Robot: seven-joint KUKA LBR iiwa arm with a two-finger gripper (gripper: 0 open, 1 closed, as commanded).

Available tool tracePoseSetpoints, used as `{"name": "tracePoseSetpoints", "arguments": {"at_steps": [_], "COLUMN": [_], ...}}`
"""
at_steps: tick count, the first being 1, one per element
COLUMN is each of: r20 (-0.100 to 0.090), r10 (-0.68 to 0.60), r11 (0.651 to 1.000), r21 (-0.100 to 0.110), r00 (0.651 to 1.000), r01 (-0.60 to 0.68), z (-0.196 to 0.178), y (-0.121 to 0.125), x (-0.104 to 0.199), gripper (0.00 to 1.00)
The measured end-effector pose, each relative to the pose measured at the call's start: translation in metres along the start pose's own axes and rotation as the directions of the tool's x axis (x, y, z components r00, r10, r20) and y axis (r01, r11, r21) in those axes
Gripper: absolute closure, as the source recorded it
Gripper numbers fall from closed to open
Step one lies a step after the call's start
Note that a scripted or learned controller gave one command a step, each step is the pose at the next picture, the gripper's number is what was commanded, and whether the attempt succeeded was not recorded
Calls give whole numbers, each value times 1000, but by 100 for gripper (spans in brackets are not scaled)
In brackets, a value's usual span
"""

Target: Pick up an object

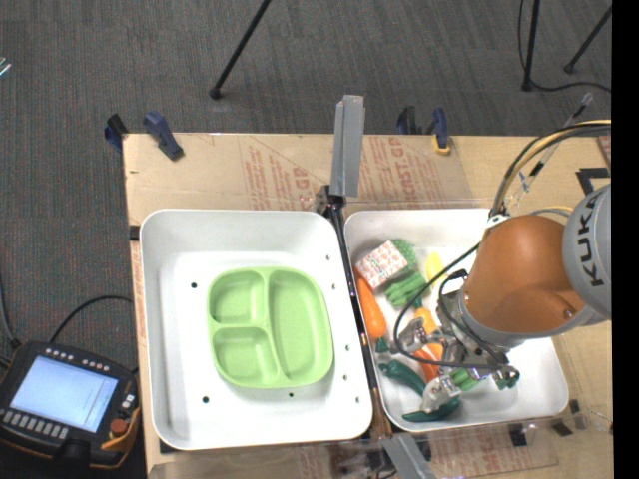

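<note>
Cardboard-topped desk [250,168] on grey carpet. Left bin [165,267] holds a green divided tray [270,327]; right bin [544,387] holds toy foods (tool [444,382] state indiscernible).

The orange band [524,277] of the arm is covering the middle of the right bin [544,392] and whatever is lying beneath it. The gripper [454,377] is hanging over a cluster of toy foods [399,277], hiding parts of several; its fingertips are too small and cluttered to read, perhaps touching a green piece [431,414]. The handheld screen [65,397] is running off the left edge.
</note>
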State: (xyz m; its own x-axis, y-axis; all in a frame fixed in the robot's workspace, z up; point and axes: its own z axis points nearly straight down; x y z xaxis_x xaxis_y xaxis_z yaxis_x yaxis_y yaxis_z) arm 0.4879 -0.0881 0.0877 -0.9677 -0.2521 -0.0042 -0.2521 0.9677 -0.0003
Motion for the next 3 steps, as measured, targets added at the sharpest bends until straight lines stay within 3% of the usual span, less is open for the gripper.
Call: {"name": "tracePoseSetpoints", "arguments": {"at_steps": [1,2,3], "r20": [-1,0,0], "r10": [70,62,-26], "r11": [998,998,1000], "r21": [-1,-1,-1], "r00": [998,998,1000], "r01": [-70,-62,26], "z": [1,0,-3], "y": [-3,0,-33], "x": [-3,-6,-94], "gripper": [0,0,0]}}
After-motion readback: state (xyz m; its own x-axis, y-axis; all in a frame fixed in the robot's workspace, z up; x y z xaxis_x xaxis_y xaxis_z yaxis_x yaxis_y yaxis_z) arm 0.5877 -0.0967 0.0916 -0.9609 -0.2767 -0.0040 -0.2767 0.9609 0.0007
